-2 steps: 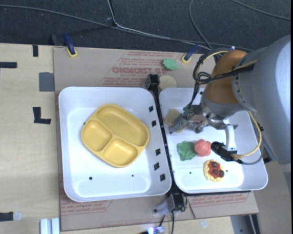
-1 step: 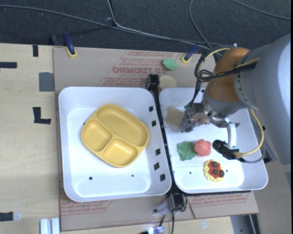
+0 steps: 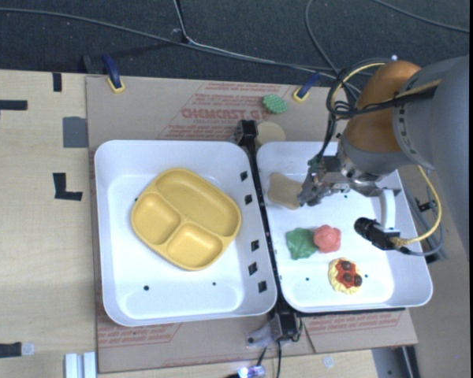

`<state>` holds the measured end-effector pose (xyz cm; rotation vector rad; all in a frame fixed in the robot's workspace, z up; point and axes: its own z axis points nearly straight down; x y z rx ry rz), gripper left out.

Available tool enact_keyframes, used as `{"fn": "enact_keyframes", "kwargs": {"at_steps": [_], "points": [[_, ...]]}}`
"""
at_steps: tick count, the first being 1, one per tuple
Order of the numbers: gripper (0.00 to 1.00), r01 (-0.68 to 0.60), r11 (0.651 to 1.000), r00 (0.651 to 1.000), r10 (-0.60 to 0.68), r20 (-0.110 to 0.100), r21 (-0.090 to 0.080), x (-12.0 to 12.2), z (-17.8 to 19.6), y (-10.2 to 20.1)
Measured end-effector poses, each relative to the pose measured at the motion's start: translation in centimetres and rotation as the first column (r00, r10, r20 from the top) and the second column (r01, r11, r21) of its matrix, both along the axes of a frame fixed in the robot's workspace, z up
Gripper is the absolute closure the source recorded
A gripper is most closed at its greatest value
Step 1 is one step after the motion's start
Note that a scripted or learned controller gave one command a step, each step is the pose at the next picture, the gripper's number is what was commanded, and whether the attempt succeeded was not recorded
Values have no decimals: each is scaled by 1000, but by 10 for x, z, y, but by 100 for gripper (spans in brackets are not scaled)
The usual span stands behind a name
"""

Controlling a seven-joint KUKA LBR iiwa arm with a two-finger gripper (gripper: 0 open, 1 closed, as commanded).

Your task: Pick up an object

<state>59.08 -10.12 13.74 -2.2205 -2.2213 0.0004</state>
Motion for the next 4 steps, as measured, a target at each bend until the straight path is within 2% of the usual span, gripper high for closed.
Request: {"fn": "enact_keyframes", "kwargs": {"at_steps": [2, 4], "points": [[100, -1, 1000, 1000, 1, 4, -2, -3, 113, -2], [100, -6, 1000, 1000, 6, -1, 0, 9, 112, 110]]}}
